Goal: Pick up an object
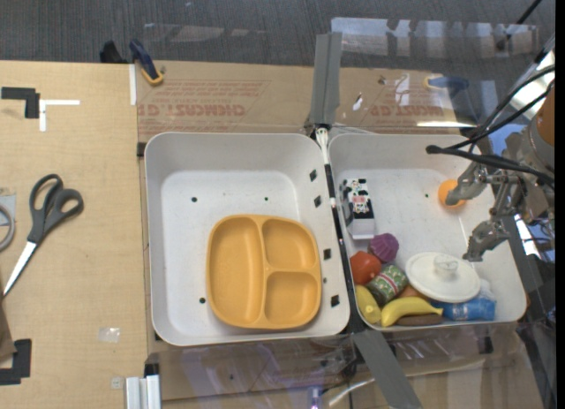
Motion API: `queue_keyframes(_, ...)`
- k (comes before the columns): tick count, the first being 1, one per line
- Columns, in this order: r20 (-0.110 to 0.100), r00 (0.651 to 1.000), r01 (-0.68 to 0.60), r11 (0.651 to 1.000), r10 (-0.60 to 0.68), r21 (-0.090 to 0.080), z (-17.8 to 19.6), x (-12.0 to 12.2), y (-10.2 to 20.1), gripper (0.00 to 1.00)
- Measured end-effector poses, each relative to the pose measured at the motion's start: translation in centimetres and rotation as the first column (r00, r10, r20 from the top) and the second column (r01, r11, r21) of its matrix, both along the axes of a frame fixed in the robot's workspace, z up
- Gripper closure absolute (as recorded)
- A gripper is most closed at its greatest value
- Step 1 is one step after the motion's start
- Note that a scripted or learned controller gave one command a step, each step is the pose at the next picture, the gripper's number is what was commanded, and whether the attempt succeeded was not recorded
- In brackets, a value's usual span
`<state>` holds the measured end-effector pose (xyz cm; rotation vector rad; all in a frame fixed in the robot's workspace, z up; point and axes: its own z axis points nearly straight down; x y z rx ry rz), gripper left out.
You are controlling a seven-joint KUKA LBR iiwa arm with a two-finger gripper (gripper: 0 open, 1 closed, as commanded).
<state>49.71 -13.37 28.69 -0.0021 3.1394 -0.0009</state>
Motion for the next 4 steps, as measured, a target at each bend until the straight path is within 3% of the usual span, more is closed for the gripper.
queue_keyframes(1, -0.001, 0.997, -0.073, 0.997, 0.073, 0.001, -10.0, 4.5, -8.4, 0.00)
queue_keyframes(2, 0.002, 0.999, -0.050, 0.999, 0.050, 0.000, -18.5, 13.3, -8.7, 0.00)
queue_keyframes(3, 0.012, 0.999, -0.053, 0.999, 0.053, -0.004, -17.3, 13.6, -8.6, 1.00)
queue_keyframes(4, 0.005, 0.999, 0.054, 0.999, -0.054, -0.001, -1.4, 11.7, -7.2, 1.00)
